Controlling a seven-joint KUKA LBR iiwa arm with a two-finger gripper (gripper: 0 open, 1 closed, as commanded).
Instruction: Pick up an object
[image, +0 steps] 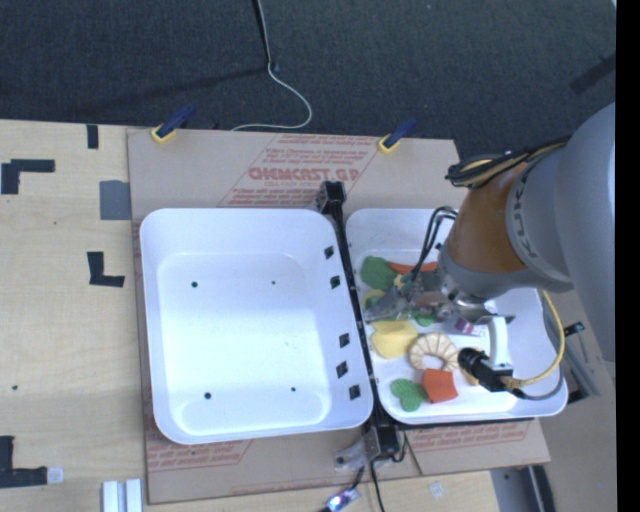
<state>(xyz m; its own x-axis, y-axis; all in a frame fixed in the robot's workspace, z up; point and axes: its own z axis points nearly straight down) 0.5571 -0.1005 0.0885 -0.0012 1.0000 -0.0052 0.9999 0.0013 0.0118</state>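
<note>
The right bin (528, 403) holds a heap of small toys: a green piece (377, 271), a yellow piece (392, 340), a tan ridged ring (434, 351), a red-orange block (439, 386) and a green piece (407, 394) near the front. My gripper (415, 293) reaches down into this heap from the right, low over the green and yellow pieces. The orange-banded wrist (487, 232) hides much of the gripper, and whatever lies under it is hidden.
The left bin (160, 330) sits beside the right one, parted by a black divider with clips (345, 300). Both stand on a cardboard sheet (300, 165). A yellow cable (553, 350) loops over the right bin's right side.
</note>
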